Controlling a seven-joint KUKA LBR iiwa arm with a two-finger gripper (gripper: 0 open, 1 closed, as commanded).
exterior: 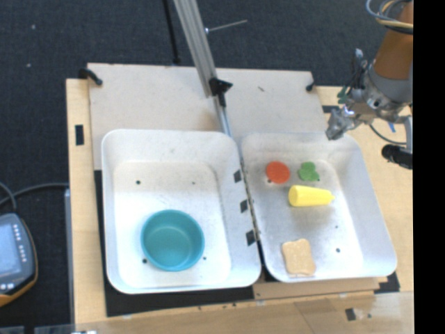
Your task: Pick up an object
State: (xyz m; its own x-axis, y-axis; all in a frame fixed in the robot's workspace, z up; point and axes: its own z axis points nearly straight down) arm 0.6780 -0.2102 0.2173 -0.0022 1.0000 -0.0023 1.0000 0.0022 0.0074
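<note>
Jaws [336, 129] above right bin's [361, 158] far rim, no writing legible

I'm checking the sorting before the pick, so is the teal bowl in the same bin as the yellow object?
No, the teal bowl sits alone in the left bin, while the yellow object lies in the right bin.

We see two white bins, the left bin [118, 186] and the right bin [361, 186], of smooth, faintly glossy plastic with grey scuffing on their floors. The teal bowl [172, 239] looks like smooth plastic with a soft sheen. The red piece [278, 172], green piece [309, 172] and yellow piece [310, 196] appear matt plastic; the tan toast slice [299, 257] looks grainy. The bench [80, 270] is pale, matt wood; the slanted rail [197, 37] is ribbed bare metal
</note>
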